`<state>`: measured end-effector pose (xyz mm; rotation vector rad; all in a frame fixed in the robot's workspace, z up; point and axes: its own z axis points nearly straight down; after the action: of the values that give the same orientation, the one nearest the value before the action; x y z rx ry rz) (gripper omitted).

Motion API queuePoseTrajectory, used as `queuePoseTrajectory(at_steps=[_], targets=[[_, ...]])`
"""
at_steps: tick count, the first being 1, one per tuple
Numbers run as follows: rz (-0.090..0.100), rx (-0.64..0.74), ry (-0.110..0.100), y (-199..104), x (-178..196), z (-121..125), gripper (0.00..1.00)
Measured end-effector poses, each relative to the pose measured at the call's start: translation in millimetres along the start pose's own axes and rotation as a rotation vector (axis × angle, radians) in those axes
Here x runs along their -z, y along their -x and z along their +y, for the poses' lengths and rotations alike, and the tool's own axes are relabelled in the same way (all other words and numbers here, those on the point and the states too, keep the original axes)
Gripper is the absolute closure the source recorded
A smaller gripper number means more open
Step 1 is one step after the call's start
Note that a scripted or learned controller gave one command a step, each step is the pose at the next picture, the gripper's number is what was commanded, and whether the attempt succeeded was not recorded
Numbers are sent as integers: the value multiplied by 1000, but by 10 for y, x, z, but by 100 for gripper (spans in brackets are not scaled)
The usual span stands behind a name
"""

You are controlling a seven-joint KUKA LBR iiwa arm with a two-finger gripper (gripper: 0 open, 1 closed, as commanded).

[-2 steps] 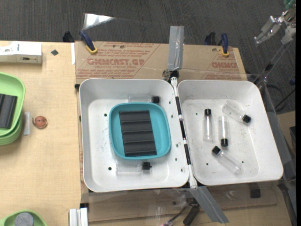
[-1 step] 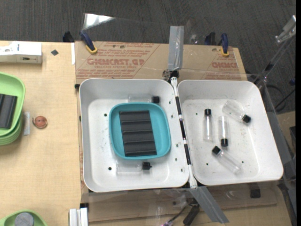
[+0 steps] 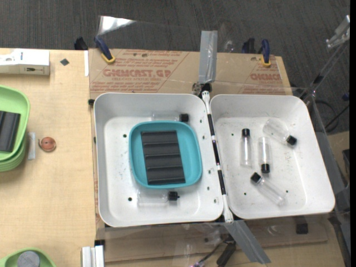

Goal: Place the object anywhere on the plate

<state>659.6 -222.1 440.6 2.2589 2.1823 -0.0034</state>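
Clear plastic vials with black caps (image 3: 245, 147) lie loose in the right white bin (image 3: 311, 166), apart from the teal square plate (image 3: 192, 149) with its black ribbed insert (image 3: 162, 157) in the left white bin (image 3: 111, 166). Risk: the vials are slick, round and near-transparent, so one likely rolls, slips from a grasp, or rolls off the insert's ribs.

- Floor (image 3: 167, 4): dark grey carpet beyond the far edge.
- Table (image 3: 55, 204): pale wood, evenly lit.
- Cardboard sheet (image 3: 167, 71): brown, printed red, held by two clamps (image 3: 103, 48).
- Green tray (image 3: 14, 127): at left edge.
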Motion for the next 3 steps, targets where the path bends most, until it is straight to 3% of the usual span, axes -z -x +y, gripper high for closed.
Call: queuePoseTrajectory(at_steps=[3], targets=[[1, -324, -3, -89, -10, -5, 0]])
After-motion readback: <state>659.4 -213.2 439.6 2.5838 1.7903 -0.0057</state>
